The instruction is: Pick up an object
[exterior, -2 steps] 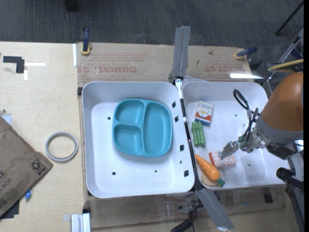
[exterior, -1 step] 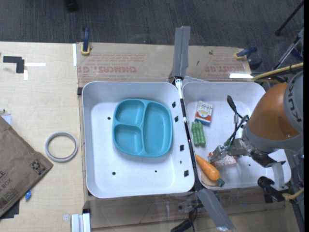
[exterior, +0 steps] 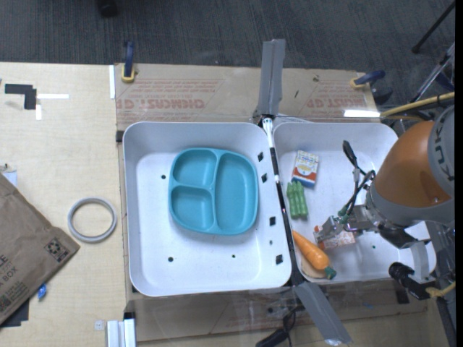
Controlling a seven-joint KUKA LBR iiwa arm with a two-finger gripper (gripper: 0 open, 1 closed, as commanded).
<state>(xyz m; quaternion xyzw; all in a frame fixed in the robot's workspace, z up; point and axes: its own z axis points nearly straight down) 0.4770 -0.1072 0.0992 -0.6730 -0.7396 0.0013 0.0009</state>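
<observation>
The right bin (exterior: 376, 132) holds a small white box with blue and yellow print (exterior: 306, 168), a green ridged piece (exterior: 296, 199) and an orange carrot (exterior: 312, 250) lying over a tan disc (exterior: 312, 270) at the front left corner. My gripper (exterior: 333, 231) is low in this bin, just right of the carrot's upper end. It sits at a small white and red item (exterior: 345, 240), and the hold on it cannot be made out. The orange-banded wrist (exterior: 416, 168) rises to the right of it.
The left bin (exterior: 145, 266) carries a teal divided plate (exterior: 215, 191). On the bench to the left lie a grey tape ring (exterior: 92, 218) and a brown cardboard box (exterior: 25, 248). A grey divider bar (exterior: 272, 78) stands between the bins at the back.
</observation>
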